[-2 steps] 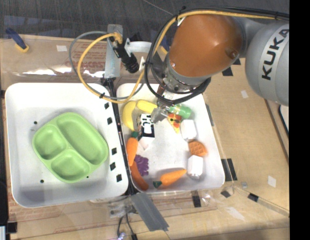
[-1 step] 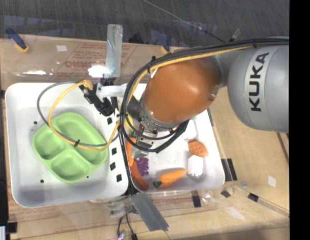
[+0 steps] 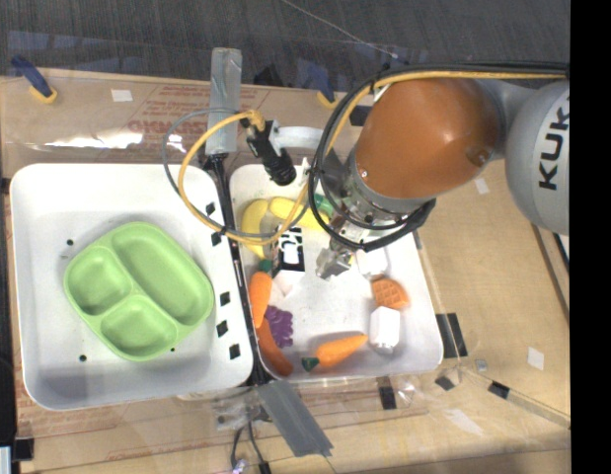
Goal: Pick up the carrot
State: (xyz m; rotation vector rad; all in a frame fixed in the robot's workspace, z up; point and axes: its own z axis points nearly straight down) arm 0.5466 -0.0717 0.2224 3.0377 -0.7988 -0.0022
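Carrot [image 3: 341,349] lies low in the right bin [image 3: 423,349], near its bottom edge, tilted with its green end toward the lower left. I see a second orange piece [image 3: 260,299] along that bin's left wall, beside a purple item [image 3: 278,324]. My gripper [image 3: 334,263] hangs above the bin's middle, up and apart from the carrot; I cannot tell its opening, and nothing shows in it. At left of frame, the other bin [image 3: 34,265] holds a green divided plate [image 3: 137,289].

open floor: centre of right bin [image 3: 420,349], bare white patch
blocked lower edge: carrot [image 3: 337,350], white block [image 3: 385,329]
blocked left wall: second carrot [image 3: 260,297], purple piece [image 3: 278,324]
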